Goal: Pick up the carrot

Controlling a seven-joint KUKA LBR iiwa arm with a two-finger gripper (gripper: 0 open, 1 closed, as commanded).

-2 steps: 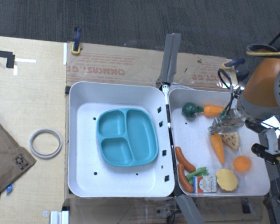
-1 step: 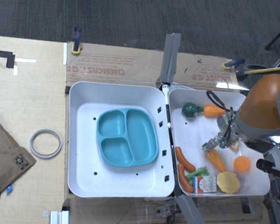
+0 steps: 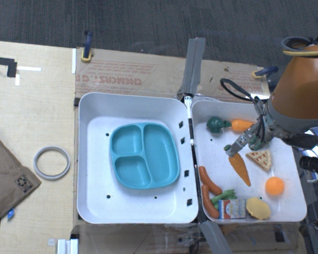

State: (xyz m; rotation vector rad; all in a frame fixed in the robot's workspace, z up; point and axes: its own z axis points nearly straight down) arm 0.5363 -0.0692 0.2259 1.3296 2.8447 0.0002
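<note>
Seen from above, two shallow white bins sat side by side on a cardboard-covered bench. The left bin (image 3: 86, 162) held a teal divided plate (image 3: 144, 155). The right bin (image 3: 299, 182) held toy food.

The grey arm with its orange band (image 3: 303, 79) reached in from the right, over the far part of the right bin. Its gripper (image 3: 234, 151) pointed down and to the left, its tips at the top end of the carrot (image 3: 240, 168). The carrot hung or lay at a slant in the middle of the bin, thick end up at the gripper, point toward the near right. I could not tell whether the claw was closed on it or only touching.

Just right of the carrot lay a waffle wedge (image 3: 260, 158). Beyond it were a green broccoli piece (image 3: 218, 124) and an orange piece (image 3: 240, 124). An orange ball (image 3: 274, 186) sat near the right wall. Two sausages (image 3: 209, 181) lay along the left side, beside a small carton (image 3: 232, 208) and a yellow piece (image 3: 258, 208).

A tape ring (image 3: 52, 162) lay on the table, left of the bins.
</note>
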